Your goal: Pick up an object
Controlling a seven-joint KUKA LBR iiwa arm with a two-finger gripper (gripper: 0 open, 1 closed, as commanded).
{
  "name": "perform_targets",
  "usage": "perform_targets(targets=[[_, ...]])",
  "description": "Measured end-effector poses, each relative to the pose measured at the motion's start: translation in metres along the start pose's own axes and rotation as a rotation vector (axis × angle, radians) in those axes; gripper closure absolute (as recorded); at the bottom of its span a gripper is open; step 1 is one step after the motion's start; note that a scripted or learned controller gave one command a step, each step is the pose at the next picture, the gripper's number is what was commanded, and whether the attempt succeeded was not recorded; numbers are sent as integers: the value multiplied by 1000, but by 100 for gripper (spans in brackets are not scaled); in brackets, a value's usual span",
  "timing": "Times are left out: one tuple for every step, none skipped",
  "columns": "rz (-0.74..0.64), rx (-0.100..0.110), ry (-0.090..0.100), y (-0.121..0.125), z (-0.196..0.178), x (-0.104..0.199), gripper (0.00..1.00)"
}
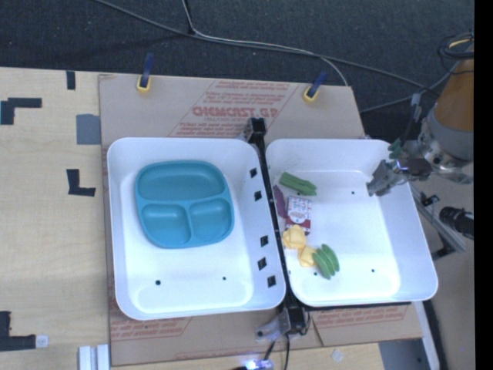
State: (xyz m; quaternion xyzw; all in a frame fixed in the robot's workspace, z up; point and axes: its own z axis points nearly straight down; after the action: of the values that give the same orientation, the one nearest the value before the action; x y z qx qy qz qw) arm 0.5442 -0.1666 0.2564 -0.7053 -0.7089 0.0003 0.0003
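The right bin (385, 237) holds several small items along its left side: a green pod (297, 183), a dark red packet (299, 210), a yellow piece (293, 238), another yellow bit (307, 257) and a green ridged item (326, 260). My gripper (383, 180) hangs over the bin's far right corner, well to the right of these items. Nothing is seen between its fingers.
The left bin (131, 284) bears a blue sectioned plate (185, 203). Black clips (262, 206) run along the seam between the bins. Two yellow clamps (144, 83) (311, 92) pin the cardboard sheet at the back. A cable (231, 41) crosses the dark floor behind.
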Motion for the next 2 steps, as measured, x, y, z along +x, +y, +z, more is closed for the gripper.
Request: perform_targets(targets=[[-1,1,1,8,15,55,100],[-1,0,1,18,12,103,100]])
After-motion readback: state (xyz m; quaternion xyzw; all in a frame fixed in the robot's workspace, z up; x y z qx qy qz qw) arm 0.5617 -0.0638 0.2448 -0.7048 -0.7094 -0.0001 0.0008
